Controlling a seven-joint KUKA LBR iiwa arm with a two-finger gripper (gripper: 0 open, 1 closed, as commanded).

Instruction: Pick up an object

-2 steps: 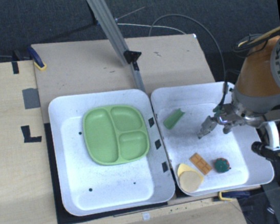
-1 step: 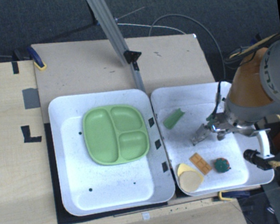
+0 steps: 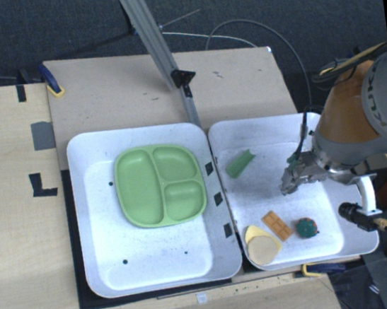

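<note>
Grey metal gripper [image 3: 288, 184], two-fingered, on an arm with an orange band, poised over the right-hand bin [image 3: 247, 130] near its right wall; whether the fingers are apart or together cannot be told from this angle, and nothing shows between them. Right-hand bin: shallow, glossy white plastic, rounded corners, floor lightly speckled. Contents: one green wedge-shaped block [image 3: 239, 163], matte, lying in the upper left part of the bin, well apart from the gripper; one small round green-and-red object [image 3: 305, 227], near the front right corner, below the gripper; one flat orange waffle-textured piece [image 3: 277, 225], rectangular, just left of the round object; one pale yellow cup [image 3: 261, 245], lying at the front left corner, beside the orange piece. Left-hand bin [image 3: 102, 270]: same white plastic, holding one light green divided plate [image 3: 160, 185], smooth, three compartments.
</note>
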